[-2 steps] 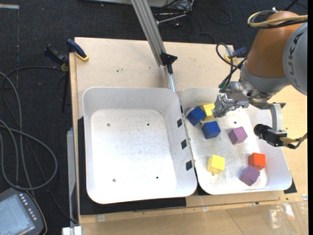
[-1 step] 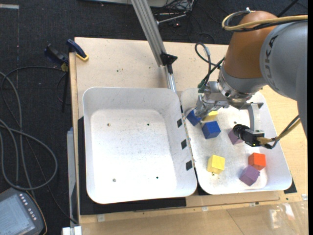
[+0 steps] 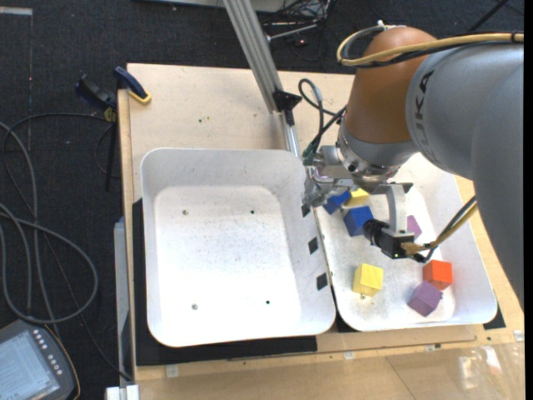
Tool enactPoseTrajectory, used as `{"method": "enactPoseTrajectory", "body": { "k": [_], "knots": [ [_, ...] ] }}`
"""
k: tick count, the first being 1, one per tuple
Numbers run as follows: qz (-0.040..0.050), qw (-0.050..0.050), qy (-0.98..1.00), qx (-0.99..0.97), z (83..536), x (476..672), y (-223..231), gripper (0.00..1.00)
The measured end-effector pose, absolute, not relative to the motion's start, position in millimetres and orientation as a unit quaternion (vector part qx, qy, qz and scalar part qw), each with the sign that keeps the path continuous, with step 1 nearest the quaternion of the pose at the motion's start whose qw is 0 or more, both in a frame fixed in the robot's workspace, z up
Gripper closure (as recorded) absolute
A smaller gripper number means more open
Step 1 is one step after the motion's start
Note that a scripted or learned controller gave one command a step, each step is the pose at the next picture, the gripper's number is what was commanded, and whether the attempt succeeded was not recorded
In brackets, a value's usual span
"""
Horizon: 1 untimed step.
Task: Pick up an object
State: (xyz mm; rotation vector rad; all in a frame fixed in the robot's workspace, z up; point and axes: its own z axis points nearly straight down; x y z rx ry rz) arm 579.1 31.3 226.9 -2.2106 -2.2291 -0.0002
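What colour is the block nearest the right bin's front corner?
Purple, beside the orange block; camera view.

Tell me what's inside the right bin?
The right bin holds small blocks: a yellow one, an orange one, a purple one and a blue one. The arm covers the bin's far end, so more may be hidden.

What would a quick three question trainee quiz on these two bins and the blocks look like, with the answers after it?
1. True or false: the orange block lies in the left bin.
2. Which block lies nearest the front rim of the right bin: A yellow block, B purple block, C blue block?
3. Fill in: the gripper hangs over the ___ bin.

Key: 1 false; 2 B; 3 right.
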Motion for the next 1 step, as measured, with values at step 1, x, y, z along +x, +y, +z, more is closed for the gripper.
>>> {"method": "enactPoseTrajectory", "body": {
  "k": [1],
  "knots": [
    [0.0, 0.001, -0.71, -0.704, 219.9, 572.6, 82.8, 1.0]
  ]
}}
